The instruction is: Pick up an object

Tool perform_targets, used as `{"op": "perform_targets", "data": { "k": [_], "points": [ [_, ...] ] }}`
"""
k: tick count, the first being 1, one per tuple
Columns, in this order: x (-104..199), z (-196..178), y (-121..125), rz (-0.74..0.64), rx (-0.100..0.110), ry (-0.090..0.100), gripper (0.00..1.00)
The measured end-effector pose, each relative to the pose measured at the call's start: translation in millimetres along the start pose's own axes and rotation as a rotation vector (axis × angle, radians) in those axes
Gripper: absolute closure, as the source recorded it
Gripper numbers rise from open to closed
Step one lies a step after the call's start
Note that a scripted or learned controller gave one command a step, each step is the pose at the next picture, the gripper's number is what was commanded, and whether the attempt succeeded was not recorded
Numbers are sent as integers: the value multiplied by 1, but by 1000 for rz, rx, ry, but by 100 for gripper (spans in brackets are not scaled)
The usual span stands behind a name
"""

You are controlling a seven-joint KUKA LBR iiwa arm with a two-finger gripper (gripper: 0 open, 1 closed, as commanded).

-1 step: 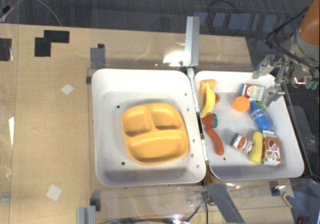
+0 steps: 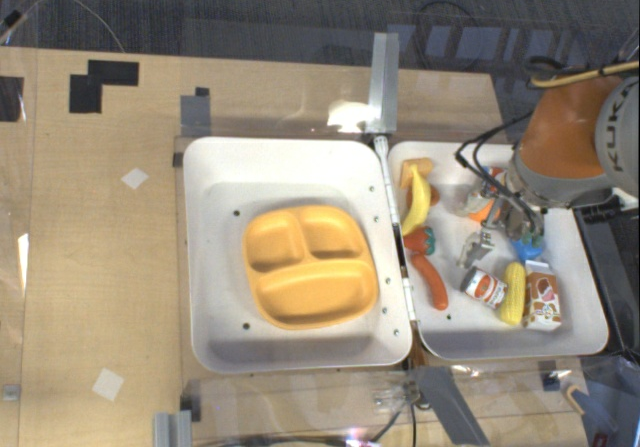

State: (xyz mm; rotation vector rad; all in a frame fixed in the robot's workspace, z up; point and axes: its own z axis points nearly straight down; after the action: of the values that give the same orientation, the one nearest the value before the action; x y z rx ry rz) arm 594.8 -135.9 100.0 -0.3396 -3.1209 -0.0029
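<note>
The right bin holds several small items. A yellow banana lies at its far left, with a small red and green piece just below it. A red sausage lies slantwise near the bin's left wall. A red-labelled can lies on its side beside a yellow corn cob and a brown carton. My gripper hangs over the middle of this bin, just above the can. An orange item is partly hidden under the wrist.
The left bin holds a yellow-orange divided plate. A metal post stands behind the rim where the two bins meet. The arm's orange band and its cables hang over the right bin's far right corner.
</note>
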Motion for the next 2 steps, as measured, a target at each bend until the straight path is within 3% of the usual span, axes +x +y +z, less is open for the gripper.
{"op": "perform_targets", "data": {
  "k": [1, 2],
  "points": [
    [10, 11, 35, 303, -2, -14, 0],
    [-20, 12, 44, 661, -4, -13, 0]
  ]
}}
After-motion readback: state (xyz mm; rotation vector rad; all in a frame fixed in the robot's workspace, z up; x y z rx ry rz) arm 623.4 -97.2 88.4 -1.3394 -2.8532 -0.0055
